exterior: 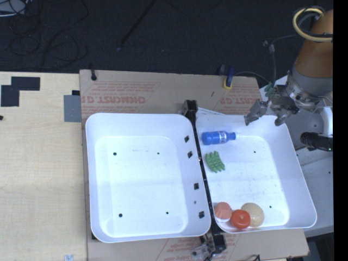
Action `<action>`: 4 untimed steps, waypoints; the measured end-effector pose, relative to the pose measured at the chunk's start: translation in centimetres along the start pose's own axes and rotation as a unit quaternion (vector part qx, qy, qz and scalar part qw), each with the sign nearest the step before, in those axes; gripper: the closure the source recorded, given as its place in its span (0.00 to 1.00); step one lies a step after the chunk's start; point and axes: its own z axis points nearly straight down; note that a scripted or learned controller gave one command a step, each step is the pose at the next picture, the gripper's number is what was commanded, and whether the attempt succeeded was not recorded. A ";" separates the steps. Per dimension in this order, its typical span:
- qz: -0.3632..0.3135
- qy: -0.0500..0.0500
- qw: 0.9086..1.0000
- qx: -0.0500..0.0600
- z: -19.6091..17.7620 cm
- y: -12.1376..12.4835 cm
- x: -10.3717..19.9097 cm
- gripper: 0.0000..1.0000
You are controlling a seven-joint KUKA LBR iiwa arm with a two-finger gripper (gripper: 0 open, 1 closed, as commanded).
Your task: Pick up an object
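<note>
The right bin (288, 170) holds a blue bottle (218, 137) lying on its side near the far left corner. A green ridged object (215, 161) lies just below it. At the bin's near edge sit a pink-and-white object (222, 211), a red round object (240, 219) and a tan ball (253, 213), bunched together. My gripper (266, 115) hangs over the bin's far right rim, well to the right of the bottle. Its two fingers are spread apart with nothing between them.
The left bin (98, 145) stands beside the right one, joined by a black divider strip (197, 162). Both rest on a cardboard sheet (141, 91). A black clamp (318, 141) sticks out at the right.
</note>
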 end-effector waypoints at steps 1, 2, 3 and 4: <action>0.004 0.002 1.000 0.008 15.3 -7.1 -7.0 0.00; 0.000 -0.003 1.000 -0.008 -4.8 -7.5 -6.8 0.00; 0.002 0.000 1.000 0.001 -6.6 -15.5 -6.7 0.00; 0.001 0.001 1.000 0.001 -5.1 -15.2 -6.6 0.00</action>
